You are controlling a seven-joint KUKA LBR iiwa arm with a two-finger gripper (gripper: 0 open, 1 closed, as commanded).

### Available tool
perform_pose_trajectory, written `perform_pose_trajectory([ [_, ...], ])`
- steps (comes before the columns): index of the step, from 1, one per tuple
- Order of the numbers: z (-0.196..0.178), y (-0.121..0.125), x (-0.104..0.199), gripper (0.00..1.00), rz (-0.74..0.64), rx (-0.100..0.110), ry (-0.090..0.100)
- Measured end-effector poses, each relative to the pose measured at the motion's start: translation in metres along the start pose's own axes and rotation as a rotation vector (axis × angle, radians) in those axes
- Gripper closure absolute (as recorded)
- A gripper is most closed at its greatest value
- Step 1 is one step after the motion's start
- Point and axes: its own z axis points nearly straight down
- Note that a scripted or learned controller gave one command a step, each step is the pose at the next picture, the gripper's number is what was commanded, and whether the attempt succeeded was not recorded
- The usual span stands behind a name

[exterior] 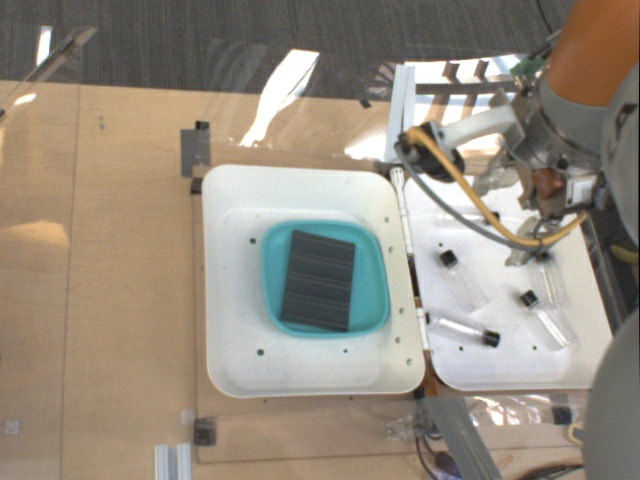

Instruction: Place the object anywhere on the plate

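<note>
A teal plate (325,279) sits in the middle of the left white bin (230,348). A dark grey ridged block (319,281) lies flat on the plate, well inside its rim. My gripper (533,236) hangs over the upper part of the right bin (450,368), apart from the plate and the block. Yellow cable loops run across the wrist and partly hide it.
Several clear vials with black caps lie in the right bin: one (458,272) at its left, one (466,331) near the front, one (542,313) at the right below the gripper. A metal frame (440,78) stands behind the bins.
</note>
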Motion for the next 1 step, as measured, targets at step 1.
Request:
perform_pose_trajectory([
  [1,-0.0001,0.0164,-0.0036,0.0,-0.002,-0.003,-0.002],
])
